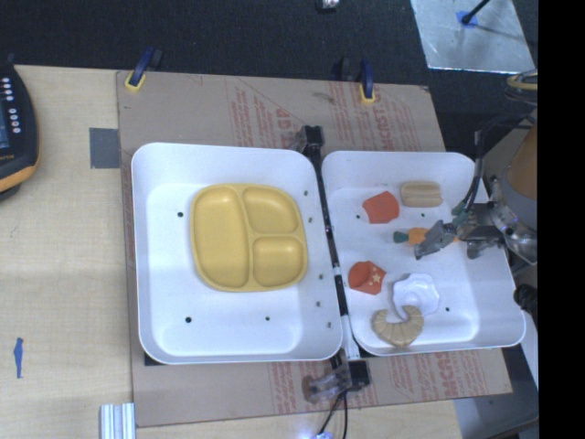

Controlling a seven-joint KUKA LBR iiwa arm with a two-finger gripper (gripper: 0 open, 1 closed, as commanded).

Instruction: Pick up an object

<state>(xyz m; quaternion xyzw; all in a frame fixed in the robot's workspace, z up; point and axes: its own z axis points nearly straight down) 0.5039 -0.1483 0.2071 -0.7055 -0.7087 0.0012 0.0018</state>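
Two white bins sit side by side on a brown cardboard sheet point(274, 108) clamped to the bench point(64, 245).

Left bin point(155, 245): holds one yellow divided plate point(247, 236), three compartments, lying flat near the bin's centre.

Right bin point(484, 318): holds six small items.
- Red-orange piece point(381, 207), far-left part of the bin.
- Tan block point(420, 194), just right of that piece, near the far wall.
- Small carrot-like item point(410, 236), orange with a dark green end, mid-bin.
- Red piece with a yellow spot point(366, 277), left side, nearer than the carrot-like item.
- White crumpled item point(416, 293), right of the red piece.
- Tan curved item point(398, 327), croissant-shaped, at the near wall, touching or just under the white item.

Tool point(442, 238): enters from the right edge, low over the middle of the right bin. Dark fingers point left, their tips just beside the right end of the carrot-like item. Whether they touch it cannot be told. The fingers appear spread apart, and nothing is seen held between them.

Other: blue-and-yellow clamps point(142, 67) at the far edge of the cardboard; a black and orange handheld controller point(14, 135) at the far left of the bench.
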